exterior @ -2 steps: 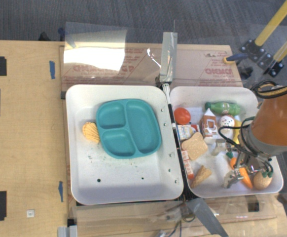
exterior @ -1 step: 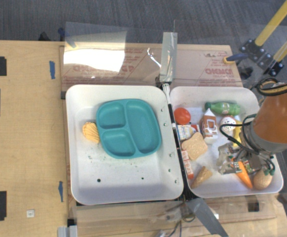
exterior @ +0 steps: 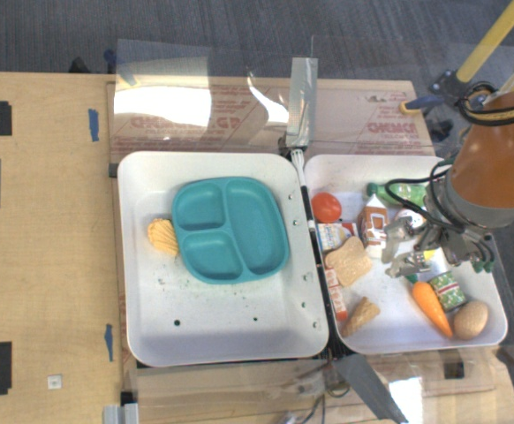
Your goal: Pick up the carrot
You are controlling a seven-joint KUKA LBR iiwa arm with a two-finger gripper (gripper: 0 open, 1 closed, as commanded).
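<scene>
Lying in right bin [exterior: 495, 338]: carrot [exterior: 432, 307]; end effector [exterior: 404, 253] above, grip unclear.

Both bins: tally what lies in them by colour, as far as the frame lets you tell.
Teal: 1, the plate
Orange: 1, the carrot
Red: 1, the tomato
Tan or yellow: 4, shell-shaped piece, cracker, small lump, egg-shaped piece
Mixed-colour packets: at least 3, some hidden under the arm
Total: at least 10

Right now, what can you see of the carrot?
The carrot is an orange, smooth, plastic-looking toy cone. It lies flat in the right bin, near its front right corner, tapering toward the front right. A green-labelled pack and a tan egg-shaped piece lie against it. The gripper is above and to its left, not holding it.
</scene>
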